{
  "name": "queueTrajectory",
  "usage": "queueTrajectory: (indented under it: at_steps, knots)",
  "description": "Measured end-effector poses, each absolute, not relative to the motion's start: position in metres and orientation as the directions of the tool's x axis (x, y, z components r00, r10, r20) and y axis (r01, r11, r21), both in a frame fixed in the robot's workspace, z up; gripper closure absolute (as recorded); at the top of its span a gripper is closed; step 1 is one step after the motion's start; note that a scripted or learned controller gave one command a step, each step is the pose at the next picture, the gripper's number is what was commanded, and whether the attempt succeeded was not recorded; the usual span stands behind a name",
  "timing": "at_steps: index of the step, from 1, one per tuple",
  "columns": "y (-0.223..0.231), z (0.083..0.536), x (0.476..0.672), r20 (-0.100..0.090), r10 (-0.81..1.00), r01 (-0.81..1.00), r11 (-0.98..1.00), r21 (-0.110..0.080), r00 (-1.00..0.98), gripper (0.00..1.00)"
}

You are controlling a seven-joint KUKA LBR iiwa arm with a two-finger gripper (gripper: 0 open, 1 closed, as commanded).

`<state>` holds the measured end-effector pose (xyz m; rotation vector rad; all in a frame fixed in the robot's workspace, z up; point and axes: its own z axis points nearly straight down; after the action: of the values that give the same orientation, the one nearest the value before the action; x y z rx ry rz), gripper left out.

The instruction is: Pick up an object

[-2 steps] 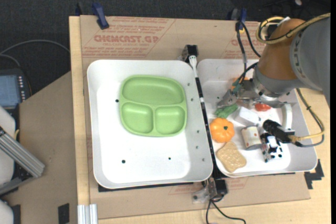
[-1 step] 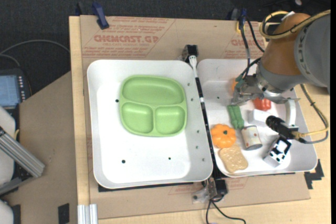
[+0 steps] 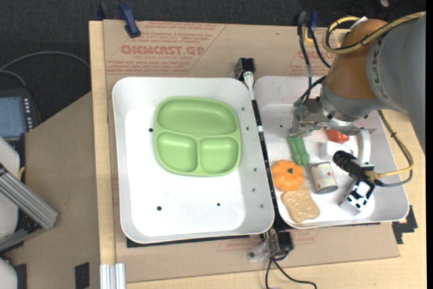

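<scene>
Gripper point(image 3: 302, 124): low over green stick point(image 3: 298, 151) beside orange pumpkin point(image 3: 288, 174); finger state cannot be told; nothing lifted, pick pending.

The worktop point(image 3: 169, 44) carries two white bins side by side. The left bin point(image 3: 135, 199) holds a green divided plate point(image 3: 197, 136), lying flat toward its upper middle. The arm point(image 3: 379, 64) reaches in from the right over the right bin point(image 3: 277, 95), and its pincer point(image 3: 308, 124) sits low above the upper end of a green stick-shaped item point(image 3: 298, 151). Just below that item lies a small orange pumpkin point(image 3: 288, 174), with a tan cracker point(image 3: 300, 206) beneath it. A small can point(image 3: 323, 177) rests beside the pumpkin, a red piece point(image 3: 337, 137) lies under the wrist, and a black-and-white die point(image 3: 358, 196) sits near the bin's lower right corner.
</scene>
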<state>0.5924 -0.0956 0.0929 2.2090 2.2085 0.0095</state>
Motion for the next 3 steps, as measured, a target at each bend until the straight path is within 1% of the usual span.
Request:
queueTrajectory:
  at_steps: [1,2,3]
  knots:
    - [-0.092,0.121,0.556,0.001,1.000,1.000,-0.002,-0.003,0.002,1.00]
    - [0.000,0.188,0.479,0.005,1.000,1.000,0.008,-0.004,-0.008,1.00]
    - [0.084,0.335,0.481,0.007,1.000,1.000,0.013,0.018,-0.013,1.00]
